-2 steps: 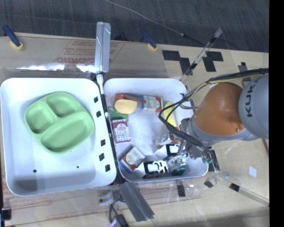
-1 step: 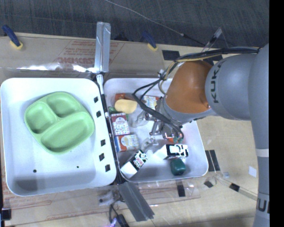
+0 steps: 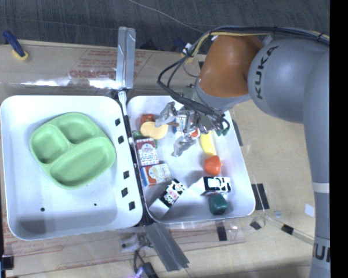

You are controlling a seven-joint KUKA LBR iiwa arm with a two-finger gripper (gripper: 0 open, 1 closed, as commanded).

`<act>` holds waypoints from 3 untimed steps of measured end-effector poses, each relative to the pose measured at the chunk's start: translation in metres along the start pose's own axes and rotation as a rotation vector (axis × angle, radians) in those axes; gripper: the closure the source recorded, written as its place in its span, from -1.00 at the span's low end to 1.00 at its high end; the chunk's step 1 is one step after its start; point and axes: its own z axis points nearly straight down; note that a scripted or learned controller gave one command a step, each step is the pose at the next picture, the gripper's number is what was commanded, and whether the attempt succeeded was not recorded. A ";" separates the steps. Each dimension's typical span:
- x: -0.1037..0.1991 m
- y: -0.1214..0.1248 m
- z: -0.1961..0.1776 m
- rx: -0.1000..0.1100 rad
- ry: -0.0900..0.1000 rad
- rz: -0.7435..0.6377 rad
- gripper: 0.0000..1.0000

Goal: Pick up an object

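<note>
1. Arm [image 3: 278, 74] enters from the right of the frame; its orange band sits at upper centre, above the right bin [image 3: 246, 178].

2. Gripper [image 3: 184, 133] is low over the upper-middle part of the right bin. A metal finger [image 3: 181, 146] points toward the lower left of the frame. Finger state — I cannot tell whether they are apart or together; the wrist and cabling crowd the view. Nothing is visibly held between them.

3. Candidate objects, all in the right bin:
   - yellow banana-shaped toy [image 3: 153, 131], just left of the gripper, at the upper left of the bin, next to a small red piece [image 3: 147, 119].
   - yellow oblong piece [image 3: 207, 143], just right of the gripper, long axis running top to bottom in the frame.
   - orange round piece [image 3: 213, 165], below the yellow oblong piece, touching or nearly so.
   - red-and-white carton [image 3: 146, 152] and a second carton [image 3: 157, 174] along the bin's left wall.
   - cow-patterned carton [image 3: 172, 193], a black-and-white block [image 3: 217, 184] and a dark green piece [image 3: 218, 204] toward the bottom.

4. Key relation — judgement: the gripper sits between the banana-shaped toy and the yellow oblong piece, with bare bin floor directly beneath the visible finger. A straight descent likely closes on nothing; a small sideways shift is needed.

5. Left bin [image 3: 11, 213] holds a green divided plate [image 3: 72, 149], well apart from the gripper.
</note>
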 end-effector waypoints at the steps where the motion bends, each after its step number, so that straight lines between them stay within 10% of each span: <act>1: 0.053 -0.052 0.049 -0.002 0.006 -0.038 -1.00; 2: 0.050 -0.051 0.037 -0.001 0.001 -0.043 1.00; 3: 0.007 0.015 0.037 0.010 0.007 0.299 1.00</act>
